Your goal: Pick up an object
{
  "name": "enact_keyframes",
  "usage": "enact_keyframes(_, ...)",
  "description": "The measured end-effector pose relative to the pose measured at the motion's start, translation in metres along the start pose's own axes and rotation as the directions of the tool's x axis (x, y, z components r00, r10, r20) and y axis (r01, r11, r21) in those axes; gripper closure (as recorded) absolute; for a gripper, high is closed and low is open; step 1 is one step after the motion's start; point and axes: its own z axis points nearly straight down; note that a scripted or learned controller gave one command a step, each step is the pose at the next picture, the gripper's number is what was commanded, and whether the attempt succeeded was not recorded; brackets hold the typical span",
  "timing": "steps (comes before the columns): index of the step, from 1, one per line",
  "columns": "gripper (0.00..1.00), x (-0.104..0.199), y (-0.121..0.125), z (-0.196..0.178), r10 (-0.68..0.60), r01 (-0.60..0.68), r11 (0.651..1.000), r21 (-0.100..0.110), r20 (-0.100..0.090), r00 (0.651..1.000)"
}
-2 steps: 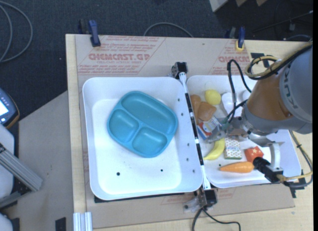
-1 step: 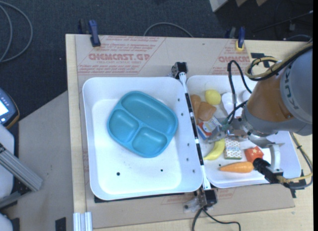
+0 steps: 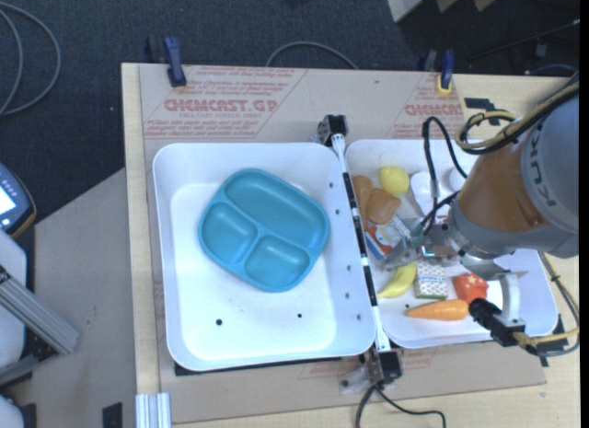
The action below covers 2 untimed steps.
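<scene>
The arm (image 3: pixel 515 191) reaches in over the right bin (image 3: pixel 543 311), its gripper (image 3: pixel 414 242) lowered among the toy food near that bin's left wall; whether it is open, closed or gripping anything cannot be told, since the clutter hides it. Around it lie a yellow lemon (image 3: pixel 394 179) toward the bin's far edge, a tan bread-like piece (image 3: pixel 379 205) just beside the left wall, a yellow banana (image 3: pixel 400 281) nearer the front, a small speckled block (image 3: pixel 431 281) next to the banana, a red tomato (image 3: pixel 469 286), and an orange carrot (image 3: pixel 440 310) along the front edge. The left bin (image 3: pixel 184 325) holds a blue divided plate (image 3: pixel 264 229), lying toward its far right part.
</scene>
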Motion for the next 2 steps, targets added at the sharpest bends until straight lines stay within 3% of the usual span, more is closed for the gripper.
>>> enact_keyframes(1, 0.0, -0.0016, 0.0032, 0.0013, 0.001, -0.001, 1.0, 0.008, -0.003, 1.0)
enact_keyframes(2, 0.0, 0.001, -0.0038, 0.0001, 0.0, 0.0, 1.0, 0.0, 0.0, 1.0)
